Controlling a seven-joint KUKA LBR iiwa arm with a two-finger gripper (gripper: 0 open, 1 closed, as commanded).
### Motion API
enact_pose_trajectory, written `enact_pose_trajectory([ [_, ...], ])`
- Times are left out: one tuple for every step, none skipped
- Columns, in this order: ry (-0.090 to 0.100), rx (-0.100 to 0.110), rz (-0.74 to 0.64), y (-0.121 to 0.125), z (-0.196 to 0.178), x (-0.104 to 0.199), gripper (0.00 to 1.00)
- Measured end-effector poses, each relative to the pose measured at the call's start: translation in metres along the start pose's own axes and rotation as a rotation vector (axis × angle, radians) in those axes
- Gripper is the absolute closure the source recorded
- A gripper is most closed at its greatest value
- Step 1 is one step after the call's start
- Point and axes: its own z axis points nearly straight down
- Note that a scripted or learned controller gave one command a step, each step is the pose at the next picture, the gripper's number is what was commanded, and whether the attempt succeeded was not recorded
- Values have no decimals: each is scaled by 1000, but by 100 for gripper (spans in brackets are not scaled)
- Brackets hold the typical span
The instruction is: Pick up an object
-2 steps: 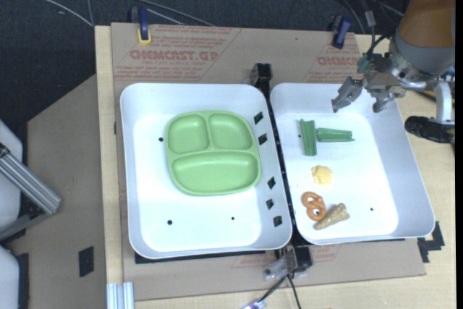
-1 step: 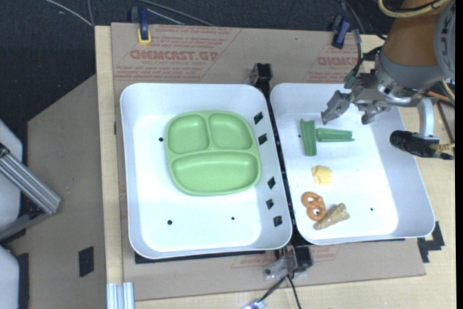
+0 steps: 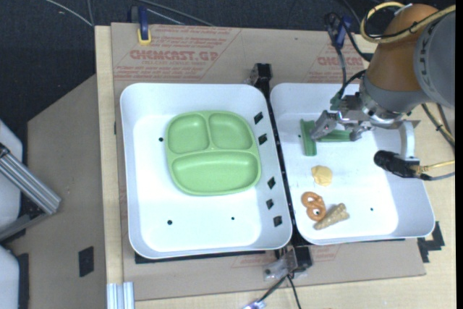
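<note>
A cardboard-topped counter (image 3: 181,47) stands on dark carpet and carries two white bins. The left bin (image 3: 145,228) holds one green divided plate (image 3: 213,153). The right bin (image 3: 405,217) holds four small things: one green L-shaped block (image 3: 312,135), one yellow lump (image 3: 322,174), one pretzel (image 3: 313,204) and one tan cone (image 3: 333,215).

The gripper (image 3: 340,123) sits low over the green block; I cannot tell how wide it stands or whether it has the block. The block lies flat, so a shallow grasp would likely slide off it or push it toward the bin wall.
</note>
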Motion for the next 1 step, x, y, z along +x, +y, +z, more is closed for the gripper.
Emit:
enact_pose_trajectory([
  [-1, -8, 0, 2, -15, 0, 100],
])
